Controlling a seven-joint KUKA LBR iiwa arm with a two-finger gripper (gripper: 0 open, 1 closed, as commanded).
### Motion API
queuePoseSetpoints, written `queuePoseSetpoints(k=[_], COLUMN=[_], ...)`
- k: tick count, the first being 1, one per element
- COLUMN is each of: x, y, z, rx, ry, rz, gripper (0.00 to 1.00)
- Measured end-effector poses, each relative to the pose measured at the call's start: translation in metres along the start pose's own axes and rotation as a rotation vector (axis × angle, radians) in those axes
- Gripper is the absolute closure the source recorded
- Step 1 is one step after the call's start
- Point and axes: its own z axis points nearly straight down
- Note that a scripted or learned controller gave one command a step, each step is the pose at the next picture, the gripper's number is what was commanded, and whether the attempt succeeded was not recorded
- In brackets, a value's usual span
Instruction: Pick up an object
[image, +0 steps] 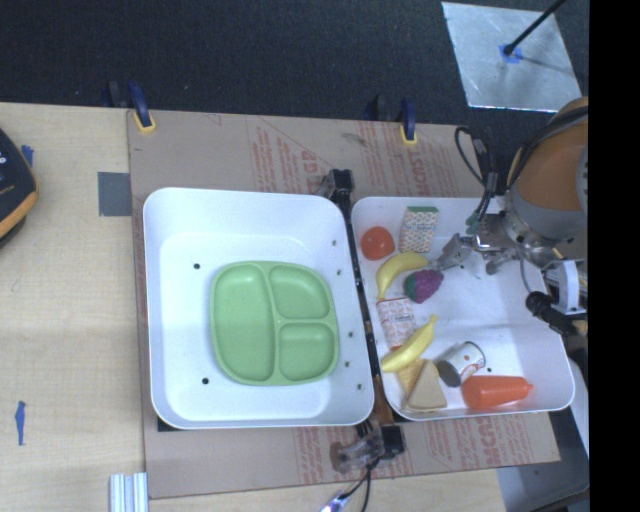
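Observation:
My gripper (463, 256) hangs over the upper middle of the right bin (545, 345), on the grey arm with the orange band (548, 180) that reaches in from the right. Just to its left lie a purple bunch of grapes (425, 285) and a yellow banana (399, 269). A red tomato (377, 242) and a small printed carton (419, 228) sit at the bin's far left corner. Nearer the front are a snack packet (396, 320), a second banana (411, 347), a pale wedge (426, 389), a small can (461, 362) and an orange carrot (495, 391).
The left bin (180, 240) holds a green divided plate (273, 322). A black divider (356, 290) runs between the bins. Cables (478, 160) trail from the arm over the right bin's far edge. A dark and orange device (12, 185) lies at the bench's far left.

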Motion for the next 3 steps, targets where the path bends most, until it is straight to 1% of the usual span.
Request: queuePoseSetpoints(k=[1, 2, 3], x=[0.017, 0.045, -0.015], y=[0.043, 0.017, 0.048], z=[-0.058, 0.017, 0.001], rx=[-0.003, -0.013, -0.003], ry=[0.001, -0.002, 0.000], rz=[0.000, 0.001, 0.002], gripper=[0.00, 0.00, 0.00])
